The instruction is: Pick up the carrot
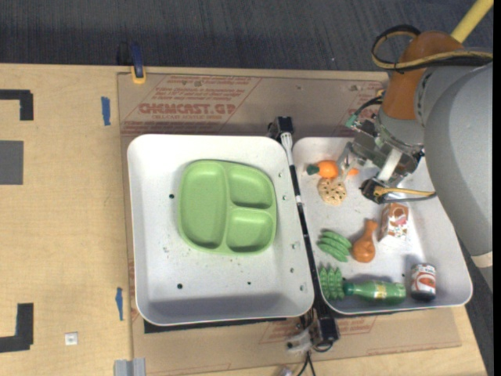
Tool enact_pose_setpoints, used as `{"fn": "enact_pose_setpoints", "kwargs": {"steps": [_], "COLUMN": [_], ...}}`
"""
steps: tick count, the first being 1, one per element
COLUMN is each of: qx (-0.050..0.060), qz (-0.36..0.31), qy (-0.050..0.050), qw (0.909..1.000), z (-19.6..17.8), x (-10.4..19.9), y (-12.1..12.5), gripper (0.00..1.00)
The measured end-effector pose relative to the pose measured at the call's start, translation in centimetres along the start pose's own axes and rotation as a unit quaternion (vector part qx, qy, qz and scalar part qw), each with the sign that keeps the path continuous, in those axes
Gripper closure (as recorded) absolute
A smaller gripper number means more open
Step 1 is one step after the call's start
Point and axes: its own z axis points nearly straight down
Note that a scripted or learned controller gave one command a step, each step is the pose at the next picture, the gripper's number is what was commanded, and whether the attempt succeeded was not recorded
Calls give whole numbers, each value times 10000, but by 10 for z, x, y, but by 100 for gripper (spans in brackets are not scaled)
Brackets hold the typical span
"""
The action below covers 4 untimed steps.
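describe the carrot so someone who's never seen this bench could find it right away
Look in the right white bin, at its far end beside the divider between the bins. The carrot lies there, just above a speckled cookie and left of the gripper. It is small and bright orange with a green top, unlike the duller orange gourd-shaped toy nearer the bin's middle.

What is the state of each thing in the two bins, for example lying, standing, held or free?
Small orange carrot: lying free in the right bin, near its far left corner.
Round speckled cookie: lying flat, just in front of the carrot.
Green plastic bottle: lying on its side.
Small red and white can: free, near the bin's front right corner.
Green divided plate: lying flat in the left bin.
Gripper: above the right bin, beside the carrot.
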Motion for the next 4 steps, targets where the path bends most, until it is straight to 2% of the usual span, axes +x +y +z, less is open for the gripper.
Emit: {"fn": "enact_pose_setpoints", "kwargs": {"steps": [1, 2, 3, 4], "qx": [-292, -408, -384, -381], "qz": [1002, 982, 761, 761], "qy": [147, 248, 155, 151], "qw": [9944, 9940, 9962, 9963], "z": [2, -10, -119, -119], "x": [1, 8, 17, 17], "y": [-28, -26, -79, -79], "gripper": [0, 100, 100, 0]}}
